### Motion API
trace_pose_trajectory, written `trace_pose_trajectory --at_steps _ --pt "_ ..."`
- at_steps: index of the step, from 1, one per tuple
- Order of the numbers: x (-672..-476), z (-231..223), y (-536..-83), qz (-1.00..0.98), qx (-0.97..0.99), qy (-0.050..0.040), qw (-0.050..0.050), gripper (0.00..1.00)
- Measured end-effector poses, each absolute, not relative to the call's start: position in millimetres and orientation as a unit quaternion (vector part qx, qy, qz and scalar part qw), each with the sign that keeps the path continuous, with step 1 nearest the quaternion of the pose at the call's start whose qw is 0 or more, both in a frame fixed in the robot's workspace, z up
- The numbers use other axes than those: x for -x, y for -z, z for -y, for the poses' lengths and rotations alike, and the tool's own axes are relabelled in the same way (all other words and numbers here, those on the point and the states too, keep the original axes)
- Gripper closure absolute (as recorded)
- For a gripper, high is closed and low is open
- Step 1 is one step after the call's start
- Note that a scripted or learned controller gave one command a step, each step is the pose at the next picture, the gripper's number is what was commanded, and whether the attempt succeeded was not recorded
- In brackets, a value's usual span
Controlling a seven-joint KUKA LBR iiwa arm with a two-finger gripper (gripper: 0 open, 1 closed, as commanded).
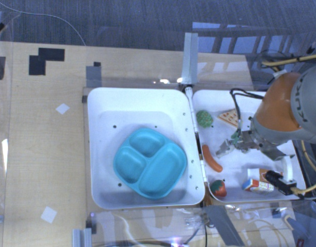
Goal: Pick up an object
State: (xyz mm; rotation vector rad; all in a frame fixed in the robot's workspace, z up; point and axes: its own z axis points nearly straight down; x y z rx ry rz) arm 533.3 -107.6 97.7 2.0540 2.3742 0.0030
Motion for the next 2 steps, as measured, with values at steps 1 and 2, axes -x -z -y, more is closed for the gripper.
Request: trace_pose_trajectory --at_steps 1,2 --pt "-618.0 107.9 -124.1 -0.809 -0.588 -0.0018 0.003 0.0" --pt "-673.1 138.0 -94.5 -0.8 -0.6 -0.003 0.004 0.0"
